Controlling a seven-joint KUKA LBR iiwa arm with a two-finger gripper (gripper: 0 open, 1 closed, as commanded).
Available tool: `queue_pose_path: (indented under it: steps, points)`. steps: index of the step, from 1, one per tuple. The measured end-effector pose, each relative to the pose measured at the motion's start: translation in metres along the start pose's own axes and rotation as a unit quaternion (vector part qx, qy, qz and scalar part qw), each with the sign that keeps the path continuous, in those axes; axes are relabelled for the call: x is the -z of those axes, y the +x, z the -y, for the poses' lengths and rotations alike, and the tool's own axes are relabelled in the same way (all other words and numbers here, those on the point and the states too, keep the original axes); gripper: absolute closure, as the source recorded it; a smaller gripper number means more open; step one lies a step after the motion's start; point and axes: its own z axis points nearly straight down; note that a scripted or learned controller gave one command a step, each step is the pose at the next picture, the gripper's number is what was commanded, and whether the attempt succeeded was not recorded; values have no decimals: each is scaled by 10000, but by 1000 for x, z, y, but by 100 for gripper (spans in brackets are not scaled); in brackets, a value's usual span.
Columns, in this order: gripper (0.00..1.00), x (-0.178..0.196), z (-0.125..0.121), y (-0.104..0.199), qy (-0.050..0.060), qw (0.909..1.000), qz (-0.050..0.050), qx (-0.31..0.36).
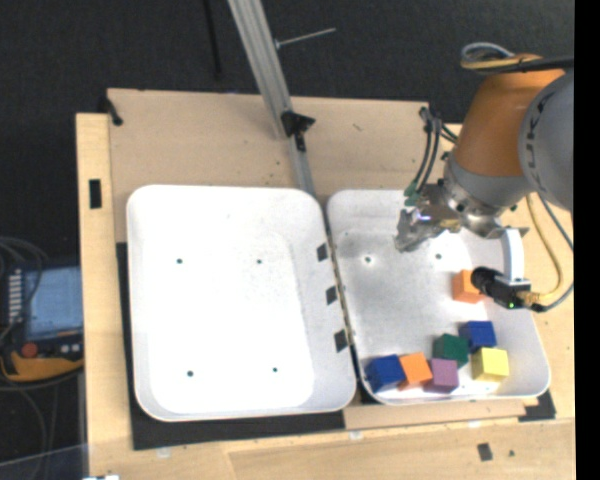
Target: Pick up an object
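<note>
The gripper (pixel 412 230) hangs over the upper part of the right bin (pixel 380 288), its metal fingertips pointing down toward bare white floor, and at this slant I cannot tell how wide they stand; nothing shows between them, so I judge it carries nothing. Outward from there, the grey wrist and orange band rise to the upper right. The nearest candidate is the orange cube (pixel 466 285), lying alone near the right wall, just beside a black fitting on the arm with a white bracket above it. The rest crowd the bin's near edge: a blue block (pixel 385 371), an orange block (pixel 416 368) and a purple block (pixel 445 374) touching in a row, a green block (pixel 450 347) just behind them, a second blue block (pixel 478 333) and a yellow block (pixel 493 363) at the right. The left bin (pixel 230 298) holds no blocks. To do this step well, I would choose the lone orange cube, since the fingers can straddle it without nudging neighbours; centre above it, align the fingers with two flat faces, descend almost to the floor, then close. The risk is the wall close by, and cluttered picks along the near edge likely pinch two blocks or push them apart
</note>
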Motion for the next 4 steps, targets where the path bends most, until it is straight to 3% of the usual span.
queue_pose_path:
  steps: [4]
  points:
    - [100,38,51,198,1,10000,-17,21]
